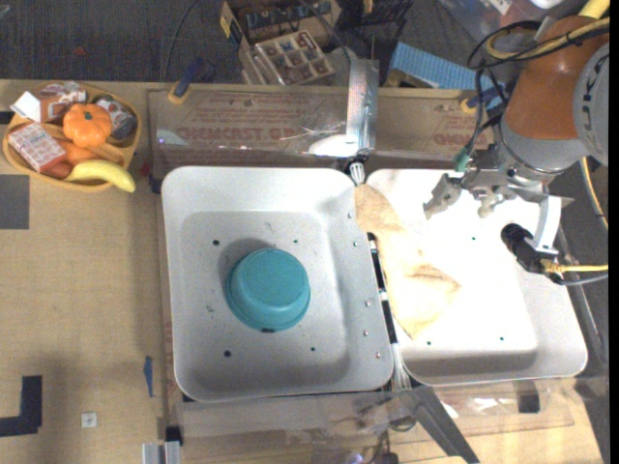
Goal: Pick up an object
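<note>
Teal bowl (269, 288) sits upside down in the left bin (193, 211), a little toward seven o'clock from that bin's middle, well apart from the arm. Across the divider, the right bin (542, 346) holds a pale, crumpled cloth (411, 278) that lies along its left side, running from the corner at eleven o'clock down toward six. The claw (462, 193) hangs over the right bin's far edge at about twelve o'clock; its fingers look spread and I see nothing between them. Above it, at two o'clock, the arm's orange band (549, 90) shows. Off at ten o'clock from the bins, on the table (77, 307), a small basket (68, 133) carries toy food, with a yellow banana (102, 172) at its near edge.
</note>
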Controlling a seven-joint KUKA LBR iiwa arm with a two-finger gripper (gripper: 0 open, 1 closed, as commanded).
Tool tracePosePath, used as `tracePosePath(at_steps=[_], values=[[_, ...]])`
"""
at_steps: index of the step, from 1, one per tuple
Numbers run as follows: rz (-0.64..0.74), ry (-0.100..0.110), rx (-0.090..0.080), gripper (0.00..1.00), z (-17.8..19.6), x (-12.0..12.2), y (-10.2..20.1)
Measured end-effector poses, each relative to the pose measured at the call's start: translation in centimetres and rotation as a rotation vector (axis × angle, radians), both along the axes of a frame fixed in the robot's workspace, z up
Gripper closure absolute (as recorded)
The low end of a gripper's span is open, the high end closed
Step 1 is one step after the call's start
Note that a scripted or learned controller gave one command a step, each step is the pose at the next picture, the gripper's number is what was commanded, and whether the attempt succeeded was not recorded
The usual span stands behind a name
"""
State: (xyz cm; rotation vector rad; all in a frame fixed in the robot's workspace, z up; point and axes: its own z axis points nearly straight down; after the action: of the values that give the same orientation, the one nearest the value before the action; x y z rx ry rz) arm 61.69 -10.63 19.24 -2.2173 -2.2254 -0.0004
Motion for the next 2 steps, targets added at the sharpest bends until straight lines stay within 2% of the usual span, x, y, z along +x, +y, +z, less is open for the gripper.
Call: tracePosePath(at_steps=[1,2], values=[[-0.002,-0.012,0.0,0.0,-10.2,-6.5,0.5],[-0.188,0.002,0.001,0.0,-8.7,-11.6,-1.1]])
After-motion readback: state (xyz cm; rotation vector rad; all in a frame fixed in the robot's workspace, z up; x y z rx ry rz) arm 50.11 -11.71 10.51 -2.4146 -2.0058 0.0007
